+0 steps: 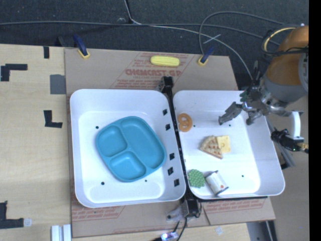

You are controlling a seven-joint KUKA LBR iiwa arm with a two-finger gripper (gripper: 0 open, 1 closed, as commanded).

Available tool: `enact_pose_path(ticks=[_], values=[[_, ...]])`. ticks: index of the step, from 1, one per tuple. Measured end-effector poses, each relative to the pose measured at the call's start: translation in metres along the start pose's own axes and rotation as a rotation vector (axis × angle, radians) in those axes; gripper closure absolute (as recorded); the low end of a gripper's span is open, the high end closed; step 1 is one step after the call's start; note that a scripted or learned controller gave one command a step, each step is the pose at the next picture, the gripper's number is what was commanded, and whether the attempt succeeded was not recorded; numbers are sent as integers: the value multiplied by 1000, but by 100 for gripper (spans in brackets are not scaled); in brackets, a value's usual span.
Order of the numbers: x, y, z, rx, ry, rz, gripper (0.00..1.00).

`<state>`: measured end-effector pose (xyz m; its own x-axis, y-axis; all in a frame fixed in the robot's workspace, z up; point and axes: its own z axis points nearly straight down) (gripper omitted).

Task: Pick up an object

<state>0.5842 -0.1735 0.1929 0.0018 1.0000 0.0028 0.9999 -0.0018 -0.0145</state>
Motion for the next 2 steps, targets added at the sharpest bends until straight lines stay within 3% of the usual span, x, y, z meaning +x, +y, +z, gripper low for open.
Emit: enact_pose_path(ticks=[1,2], values=[[0,3,-7,-13,-3,-3,0],[-9,2,51,-8,-4,-2,0]])
